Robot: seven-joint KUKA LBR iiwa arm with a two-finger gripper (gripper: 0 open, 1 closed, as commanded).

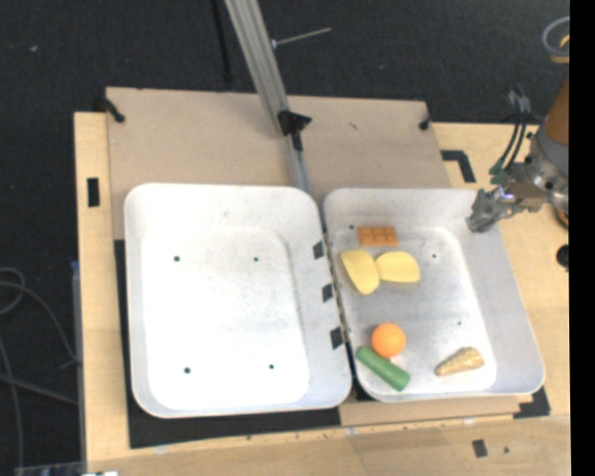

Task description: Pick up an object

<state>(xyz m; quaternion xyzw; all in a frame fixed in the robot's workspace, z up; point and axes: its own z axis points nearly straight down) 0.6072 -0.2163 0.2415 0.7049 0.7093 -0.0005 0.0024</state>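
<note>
Two white bins sat on the counter [228,137]. Inside the right bin [496,296] lay a round orange ball [388,340], touching a green stick [382,369]. Near that bin's top right corner, the gripper [481,214] held nothing; how wide it stood, I cannot tell.

White bins [223,296], orange ball [388,340], green cylinder [382,369], two yellow pieces [380,270], possibly tan waffle [377,235]
</note>
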